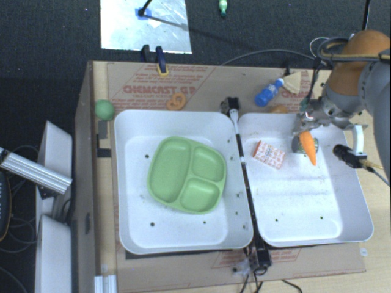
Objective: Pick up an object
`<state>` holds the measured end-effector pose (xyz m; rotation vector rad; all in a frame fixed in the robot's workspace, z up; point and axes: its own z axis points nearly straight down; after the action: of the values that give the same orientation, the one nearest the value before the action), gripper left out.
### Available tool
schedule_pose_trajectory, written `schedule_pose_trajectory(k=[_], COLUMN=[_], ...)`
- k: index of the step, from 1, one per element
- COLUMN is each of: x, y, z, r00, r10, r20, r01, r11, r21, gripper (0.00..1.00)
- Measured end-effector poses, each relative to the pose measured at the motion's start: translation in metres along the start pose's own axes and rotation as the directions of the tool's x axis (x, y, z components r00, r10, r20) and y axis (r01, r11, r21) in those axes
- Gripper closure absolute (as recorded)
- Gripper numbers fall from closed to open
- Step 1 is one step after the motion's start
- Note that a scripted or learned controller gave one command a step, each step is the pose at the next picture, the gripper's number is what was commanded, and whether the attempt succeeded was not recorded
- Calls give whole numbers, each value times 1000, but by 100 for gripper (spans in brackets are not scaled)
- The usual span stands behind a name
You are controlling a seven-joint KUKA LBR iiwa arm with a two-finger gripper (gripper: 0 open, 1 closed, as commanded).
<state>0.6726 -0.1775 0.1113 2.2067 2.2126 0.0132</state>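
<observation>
Arm: we see the grey arm with its orange band (360, 50) reaching in from the right, over the far right corner of the right-hand shallow white bin (342, 224).
End effector: the end effector (305, 132) sits low at the far side of that bin, right above the orange carrot-shaped toy (308, 148); we cannot tell whether it is grasping anything.
Carrot: the toy lies in the right bin near its far edge, thick end under the end effector, pointed end toward the near side.
Packet: we note a small white packet with red print (269, 154) on the same bin's floor, left of the carrot and apart from it.
Left bin: the left-hand shallow white bin (134, 224) holds a pale green divided plastic tray (186, 174), lying flat near its middle.
Tabletop: on the brown board (195, 81) beyond the bins we see a blue bottle with a white cap (269, 93), a small orange ring (176, 101) and a green ball (104, 109) at the left edge.
Floor: a small green figure (223, 5) lies on the dark carpet beyond the tabletop.
</observation>
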Motion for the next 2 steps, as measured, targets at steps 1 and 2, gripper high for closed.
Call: schedule_pose_trajectory(k=[1, 2], x=[5, 5], y=[1, 1], z=[4, 5], r00=[1000, 1000], r10=[0, -3], r20=[0, -1], r01=[0, 3], r11=[1000, 1000], r21=[-3, -3], gripper=[0, 0])
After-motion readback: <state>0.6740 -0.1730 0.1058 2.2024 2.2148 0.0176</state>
